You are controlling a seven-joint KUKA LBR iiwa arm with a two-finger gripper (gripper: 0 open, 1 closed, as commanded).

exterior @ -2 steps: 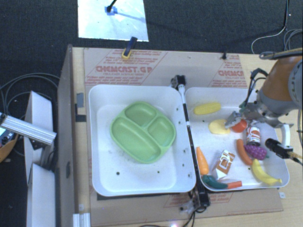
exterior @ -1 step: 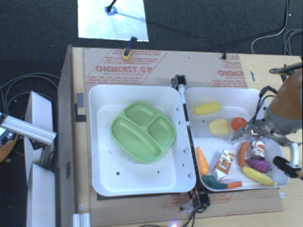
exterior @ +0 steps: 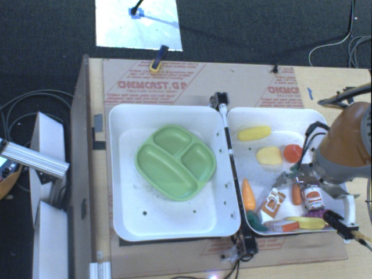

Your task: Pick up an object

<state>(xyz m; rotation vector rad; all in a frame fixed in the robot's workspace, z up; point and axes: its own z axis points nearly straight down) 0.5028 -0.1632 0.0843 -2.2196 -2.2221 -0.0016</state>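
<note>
My gripper [exterior: 292, 182] hangs low over the middle of the right bin [exterior: 279, 120], reaching in from the right under the orange-banded wrist. Just below it lie a small red-and-white can [exterior: 313, 199] and a short orange piece [exterior: 297, 195]. To its lower left is a small orange-and-white carton [exterior: 272, 203]. A red tomato [exterior: 292, 153] and a pale yellow round item [exterior: 269, 155] sit just above it. An orange carrot [exterior: 249, 195] lies by the bin's left wall, a long yellow item [exterior: 254, 133] near the back, and a yellow banana [exterior: 308, 223] at the front edge.
The left bin [exterior: 125, 214] holds a green divided plate [exterior: 175, 162]. A ridge [exterior: 231, 156] separates the two bins. A dark green item [exterior: 256, 223] sits in the right bin's front left corner. Cables run along the bench's right side.
</note>
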